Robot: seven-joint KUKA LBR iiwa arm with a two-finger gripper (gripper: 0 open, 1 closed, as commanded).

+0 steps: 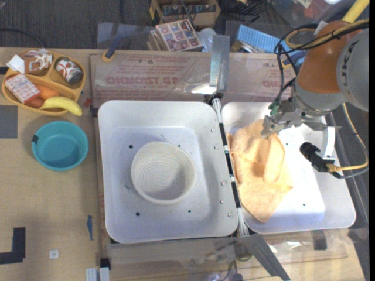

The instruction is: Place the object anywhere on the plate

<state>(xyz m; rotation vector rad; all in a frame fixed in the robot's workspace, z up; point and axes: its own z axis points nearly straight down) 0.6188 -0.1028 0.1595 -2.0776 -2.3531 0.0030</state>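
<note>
Two shallow white plastic bins sit side by side on the bench. The left bin (117,127) carries a round cream woven plate (162,171), roughly centred, a little toward the bin's near edge. The right bin (328,209) carries a crumpled pale orange cloth (258,168), lying along the bin's left wall from near the far-left corner down to the near-left corner, its lower tip touching the near rim. The cloth is entirely in the right bin, well apart from the plate (the divider between the bins stands between them).

The grey arm with the orange band (328,69) reaches in over the right bin's far edge. Its two-finger gripper (275,123) points down at the cloth's upper right part, tips at or touching the fabric; whether it is clenched or released, cannot tell, since the tips blur into the cloth. A black cable plug (313,156) hangs beside the gripper over the bin's bare right half.

Left of the bins, on the wooden bench top: a teal round bowl (60,145) near the left edge, and behind it an orange tray (12,89) with a yellow banana (61,105) and small packets.
</note>
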